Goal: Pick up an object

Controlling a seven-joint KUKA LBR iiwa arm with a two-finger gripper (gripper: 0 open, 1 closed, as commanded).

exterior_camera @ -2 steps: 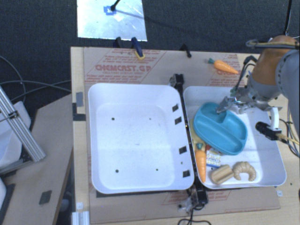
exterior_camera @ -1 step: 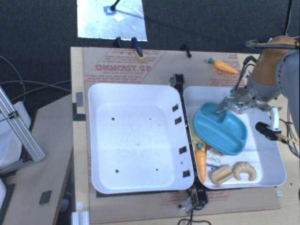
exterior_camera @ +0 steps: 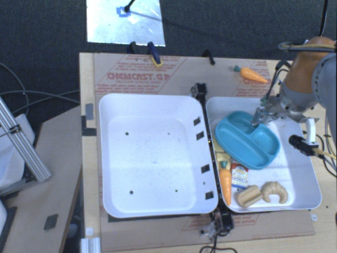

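The wide, shallow white plastic bin on the left lies well clear of the blue tray and offers the most open floor on the bench. The right white bin, which holds the blue tray, is crowded.

The grey arm with its orange band reaches down from above and to the right of the blue tray, and its two-finger gripper sits at that tray's upper rim. Whether its fingers are spread or pinching cannot be told from here.

The blue divided plastic tray, the likeliest thing to be picked, lies tilted in the upper middle of the right bin. Its rim is thin and smooth, so a pinch there could slip, or lift one side and let the tray swing. It seems to rest partly on the pile below it, and dragging it could scatter those pieces.

Below the tray lie a tan croissant and a tan bread roll, with a small white carton and an orange toy carrot to their left, hard against the bin's left wall. Room is tight there.

Another orange carrot lies outside the bins, above the tray on the board.
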